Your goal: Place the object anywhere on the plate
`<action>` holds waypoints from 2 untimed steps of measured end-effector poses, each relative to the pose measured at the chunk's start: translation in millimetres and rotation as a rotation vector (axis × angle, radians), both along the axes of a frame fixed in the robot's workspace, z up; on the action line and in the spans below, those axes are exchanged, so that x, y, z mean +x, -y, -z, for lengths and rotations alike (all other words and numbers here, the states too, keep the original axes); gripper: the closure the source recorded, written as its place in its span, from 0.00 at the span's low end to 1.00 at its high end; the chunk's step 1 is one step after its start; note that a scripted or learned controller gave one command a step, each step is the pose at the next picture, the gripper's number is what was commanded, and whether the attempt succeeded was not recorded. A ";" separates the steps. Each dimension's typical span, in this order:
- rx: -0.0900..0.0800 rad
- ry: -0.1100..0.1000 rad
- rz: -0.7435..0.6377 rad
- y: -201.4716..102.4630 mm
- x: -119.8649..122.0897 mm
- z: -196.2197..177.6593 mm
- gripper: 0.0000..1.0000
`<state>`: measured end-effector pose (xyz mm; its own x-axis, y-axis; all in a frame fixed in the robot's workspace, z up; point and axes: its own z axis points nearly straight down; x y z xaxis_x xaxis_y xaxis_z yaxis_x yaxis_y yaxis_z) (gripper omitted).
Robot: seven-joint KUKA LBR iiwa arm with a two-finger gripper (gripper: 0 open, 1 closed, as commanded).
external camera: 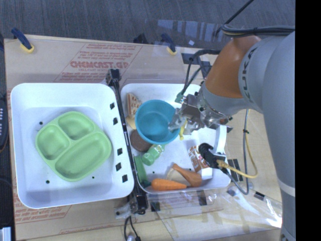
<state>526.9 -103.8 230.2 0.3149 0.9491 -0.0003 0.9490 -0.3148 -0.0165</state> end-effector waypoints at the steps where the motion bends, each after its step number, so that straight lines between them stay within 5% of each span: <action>1: -0.003 0.001 0.076 -57.3 -5.8 27.3 1.00; 2: -0.004 -0.003 0.021 -149.4 -7.6 40.9 1.00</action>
<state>519.2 45.6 189.3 0.3344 0.9424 -0.0053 0.9422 -0.3345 -0.0176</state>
